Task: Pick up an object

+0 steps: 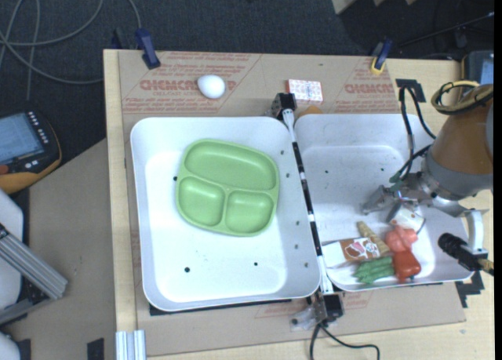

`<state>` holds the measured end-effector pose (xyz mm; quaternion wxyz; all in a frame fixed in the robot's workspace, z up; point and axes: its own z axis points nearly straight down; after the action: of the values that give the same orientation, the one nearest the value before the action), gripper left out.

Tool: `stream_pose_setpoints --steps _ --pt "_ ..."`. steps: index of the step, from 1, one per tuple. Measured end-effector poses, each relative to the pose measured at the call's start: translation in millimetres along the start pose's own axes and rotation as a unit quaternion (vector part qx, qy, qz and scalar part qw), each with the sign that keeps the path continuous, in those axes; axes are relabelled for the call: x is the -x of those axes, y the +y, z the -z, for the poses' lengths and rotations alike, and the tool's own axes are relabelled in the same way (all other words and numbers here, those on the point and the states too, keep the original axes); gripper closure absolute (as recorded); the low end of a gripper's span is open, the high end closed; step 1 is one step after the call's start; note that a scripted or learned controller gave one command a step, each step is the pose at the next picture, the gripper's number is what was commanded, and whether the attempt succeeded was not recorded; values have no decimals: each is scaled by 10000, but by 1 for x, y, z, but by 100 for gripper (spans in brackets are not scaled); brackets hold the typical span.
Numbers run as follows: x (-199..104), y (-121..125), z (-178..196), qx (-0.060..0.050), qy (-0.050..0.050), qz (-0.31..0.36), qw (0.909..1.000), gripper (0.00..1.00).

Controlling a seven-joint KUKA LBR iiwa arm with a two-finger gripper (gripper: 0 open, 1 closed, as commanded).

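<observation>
Toys for picking sit in a small pile at the near corner of the right bin (345, 139): red piece (401, 239) on top, red pepper-ish piece (407, 265) below it, green pod (375, 270), flat card w/ red print (361, 249), short tan stick (369, 230). All touching or overlapping, packed against the bin's near wall.

My end effector (400, 208) is low in the right bin, just beside the far edge of the pile, close to the red piece. Fingers look spread apart, nothing between them that I can see. A small white bit (407, 214) sits under the tips, can't tell if it's a toy or part of me.

Risks, my guess: pile is so tight that closing could catch two things at once, or nudge the red piece off w/o gripping. Card lies flat, prob. too thin to pinch. Stuff hugging the wall means a finger may hit the rim & stop the close. Rounded red pieces may squirt out sideways.

Containers: left bin (157, 217) holds a green divided plate (227, 187), three compartments, nothing in them. On the table (125, 303) behind the bins: white egg-like ball (210, 85) & a small checkered block (305, 90), both outside the bins.
</observation>
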<state>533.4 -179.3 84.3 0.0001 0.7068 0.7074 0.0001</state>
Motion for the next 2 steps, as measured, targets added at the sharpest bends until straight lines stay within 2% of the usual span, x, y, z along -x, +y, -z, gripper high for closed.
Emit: stream_pose_setpoints --steps 1,2 --pt "39 60 0 -5 41 18 10000 0" --pt "40 28 1 -7 44 16 10000 0"
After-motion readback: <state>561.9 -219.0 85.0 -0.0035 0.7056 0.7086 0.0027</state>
